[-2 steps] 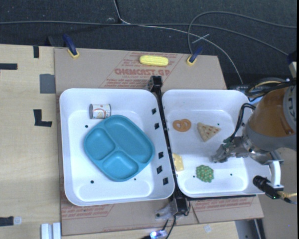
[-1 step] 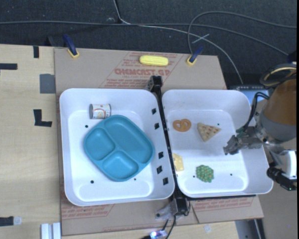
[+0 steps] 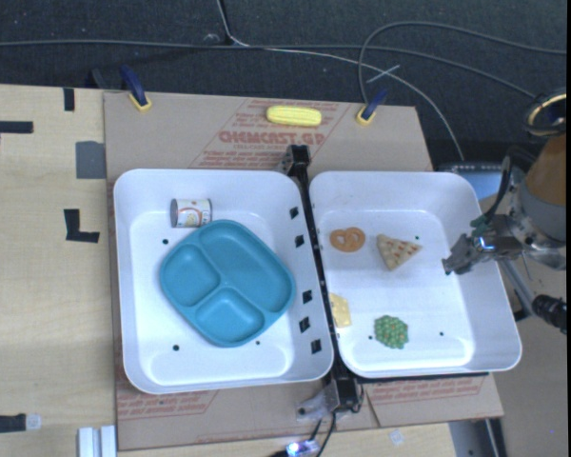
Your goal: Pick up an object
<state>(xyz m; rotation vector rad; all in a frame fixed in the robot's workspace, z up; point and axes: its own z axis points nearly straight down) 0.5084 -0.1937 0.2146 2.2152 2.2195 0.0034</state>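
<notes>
The right bin (image 3: 457,198) holds a brown pretzel-shaped piece (image 3: 346,240), a tan wedge (image 3: 397,251), a green bumpy lump (image 3: 391,331) and a pale yellow piece (image 3: 339,309) against the divider. My gripper (image 3: 462,255) hangs over the bin's right rim, a short way right of the tan wedge and apart from it. Nothing shows in its grasp. In the left bin (image 3: 133,255) lie a blue divided plate (image 3: 226,281) and a small can (image 3: 190,213) on its side.
A yellow corn-like object (image 3: 293,116) rests on the cardboard behind the bins. Blue-and-yellow clamps (image 3: 136,91) (image 3: 371,108) hold the cardboard's back edge. Cables (image 3: 409,55) run across the dark floor behind. The arm's body (image 3: 547,198) stands at the right.
</notes>
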